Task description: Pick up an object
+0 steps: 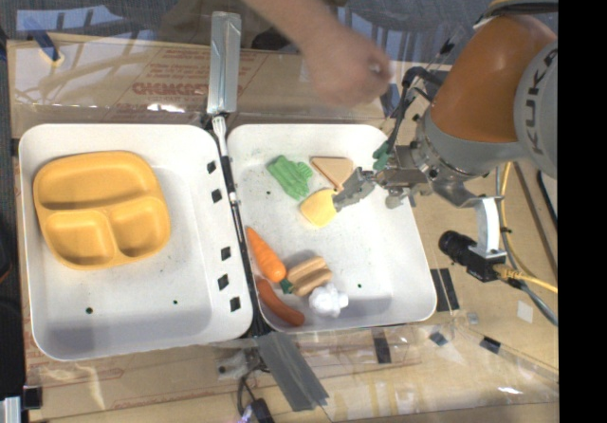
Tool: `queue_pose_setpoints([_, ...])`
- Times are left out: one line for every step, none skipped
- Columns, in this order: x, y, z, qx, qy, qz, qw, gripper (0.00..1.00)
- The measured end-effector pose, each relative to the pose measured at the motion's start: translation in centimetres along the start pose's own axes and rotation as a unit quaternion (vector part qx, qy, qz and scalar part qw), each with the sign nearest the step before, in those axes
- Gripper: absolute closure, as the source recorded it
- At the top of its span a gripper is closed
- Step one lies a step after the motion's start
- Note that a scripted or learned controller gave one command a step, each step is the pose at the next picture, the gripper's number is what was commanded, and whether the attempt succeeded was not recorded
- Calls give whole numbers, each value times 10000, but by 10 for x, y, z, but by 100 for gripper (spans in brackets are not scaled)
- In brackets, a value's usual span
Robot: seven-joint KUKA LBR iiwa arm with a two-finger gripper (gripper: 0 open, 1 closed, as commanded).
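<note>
Seemingly the gripper (343,193) sits at the yellow toy food piece (318,209); whether it grasps is unclear, and an off-centre pinch could flick it away.

The arm (493,89) had a rounded grey casing with a broad orange band (488,75) above the wrist, and dark lettering ran down the grey shell at its right. Thin dark cables looped beside the wrist, which narrowed into a metallic grey gripper (353,188).
</note>
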State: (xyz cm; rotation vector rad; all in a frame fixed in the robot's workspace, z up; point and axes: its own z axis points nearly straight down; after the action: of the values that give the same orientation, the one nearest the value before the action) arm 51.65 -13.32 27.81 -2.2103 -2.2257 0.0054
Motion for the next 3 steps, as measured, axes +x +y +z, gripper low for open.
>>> queue_pose_setpoints([28, 27, 154, 50, 5, 761, 9971, 0])
queue_pose_setpoints([8, 28, 187, -9, 3, 562, 9984, 0])
queue_pose_setpoints([-47, 40, 186, -18, -3, 615, 9981, 0])
